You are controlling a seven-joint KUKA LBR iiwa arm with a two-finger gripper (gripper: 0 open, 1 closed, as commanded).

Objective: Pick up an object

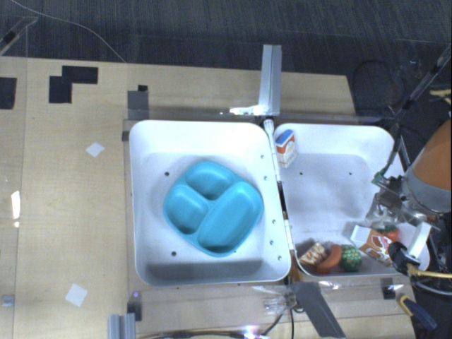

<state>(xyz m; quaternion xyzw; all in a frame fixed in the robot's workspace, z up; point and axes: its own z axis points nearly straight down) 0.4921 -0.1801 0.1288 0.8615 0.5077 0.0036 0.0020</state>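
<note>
Several small items crowd the lower edge of the right bin; your gripper hangs at the frame's lower right above an orange packet, grip unreadable. That packet looks light, crinkly, slippery: pinch across its flat middle.

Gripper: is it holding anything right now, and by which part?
Cannot be told. The gripper is low in the right bin beside an orange packet, but no object shows between its fingers.
</note>
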